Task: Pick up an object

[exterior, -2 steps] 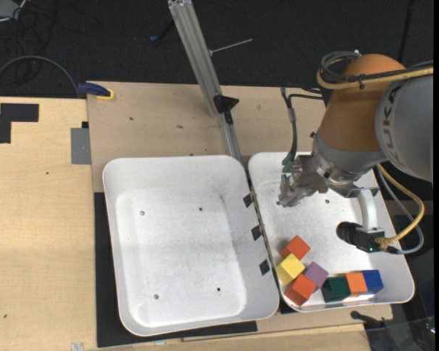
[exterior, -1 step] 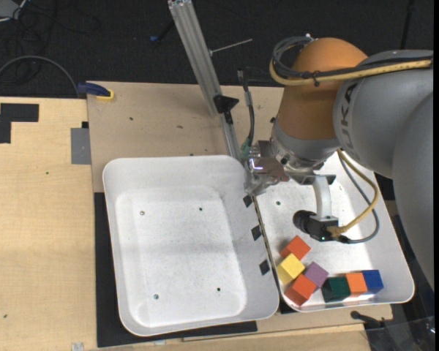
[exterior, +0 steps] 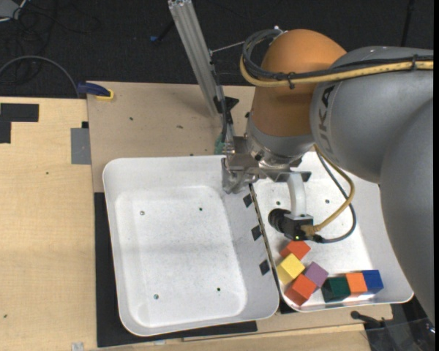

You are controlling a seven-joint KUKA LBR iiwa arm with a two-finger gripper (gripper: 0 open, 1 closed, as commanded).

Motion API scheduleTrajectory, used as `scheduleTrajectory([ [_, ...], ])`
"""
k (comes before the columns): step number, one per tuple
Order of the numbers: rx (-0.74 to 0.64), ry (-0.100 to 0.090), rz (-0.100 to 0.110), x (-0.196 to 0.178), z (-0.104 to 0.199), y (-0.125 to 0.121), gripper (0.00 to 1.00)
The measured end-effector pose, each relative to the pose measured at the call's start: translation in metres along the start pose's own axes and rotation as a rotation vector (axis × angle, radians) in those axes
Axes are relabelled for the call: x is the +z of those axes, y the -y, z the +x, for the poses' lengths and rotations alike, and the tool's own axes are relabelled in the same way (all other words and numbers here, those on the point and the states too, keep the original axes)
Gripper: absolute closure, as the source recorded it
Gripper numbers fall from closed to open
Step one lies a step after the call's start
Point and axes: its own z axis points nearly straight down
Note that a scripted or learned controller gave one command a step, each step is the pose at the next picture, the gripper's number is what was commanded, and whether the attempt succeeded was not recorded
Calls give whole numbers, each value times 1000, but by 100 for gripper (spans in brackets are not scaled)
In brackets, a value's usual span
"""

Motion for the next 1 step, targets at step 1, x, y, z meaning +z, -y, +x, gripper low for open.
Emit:
scheduleTrajectory([
  [1,3,3,4,-6,-9,15,100],
])
